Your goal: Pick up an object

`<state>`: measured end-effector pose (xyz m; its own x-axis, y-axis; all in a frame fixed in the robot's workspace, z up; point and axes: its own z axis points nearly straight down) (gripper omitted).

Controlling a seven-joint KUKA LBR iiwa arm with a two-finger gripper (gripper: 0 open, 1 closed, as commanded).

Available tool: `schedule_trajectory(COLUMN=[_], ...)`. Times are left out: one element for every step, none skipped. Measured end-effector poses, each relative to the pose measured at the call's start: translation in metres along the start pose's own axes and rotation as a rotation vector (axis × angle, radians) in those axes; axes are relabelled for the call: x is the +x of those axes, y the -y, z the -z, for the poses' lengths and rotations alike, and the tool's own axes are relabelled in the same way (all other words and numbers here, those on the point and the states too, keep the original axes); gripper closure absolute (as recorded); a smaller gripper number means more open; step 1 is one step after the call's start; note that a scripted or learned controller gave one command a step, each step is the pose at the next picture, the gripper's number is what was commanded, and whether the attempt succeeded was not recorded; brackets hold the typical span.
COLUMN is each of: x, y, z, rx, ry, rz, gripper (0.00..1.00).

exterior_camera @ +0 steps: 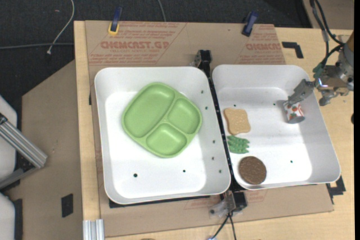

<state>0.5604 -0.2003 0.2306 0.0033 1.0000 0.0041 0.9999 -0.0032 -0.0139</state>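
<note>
Objects to pick: four candidates lie in the right bin (315, 137), right half of the frame; none is lifted yet.
Left bin (107, 121): centre-left of the frame, holds a green divided plate (162, 119) lying flat and tilted diagonally, well apart from the arm.
Toast slice (237, 120): tan, flat, near the right bin's left wall, just right of the divider between the bins.
Green pods (238, 144): small cluster just below the toast slice, close to it; whether they touch is hard to tell.
Brown disc (252, 170): round, dark, in the right bin's lower left corner, near the rim.
Small can-like item (294, 112): red and white, at the right bin's upper right; its shape is blurred and its label unreadable.
Gripper (313, 91): at the right edge of the frame, above the bin's upper right corner; one finger slants down toward the small item and ends just above it, the other shows further right, so the claw reads as spread wide and holding nothing.
Doing the step well: judged from this layout, centre the claw over the small item so the fingers straddle it, descend squarely, then close.
Hard to make out: the arm is cut off by the frame edge; fingertip contact with the item cannot be settled.
</note>
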Motion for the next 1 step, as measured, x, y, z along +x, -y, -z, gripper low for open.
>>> schedule_trajectory(x=[0.0006], y=[-0.0027], z=[0.0072], rx=[-0.013], ry=[0.003], rz=[0.004], gripper=[0.0])
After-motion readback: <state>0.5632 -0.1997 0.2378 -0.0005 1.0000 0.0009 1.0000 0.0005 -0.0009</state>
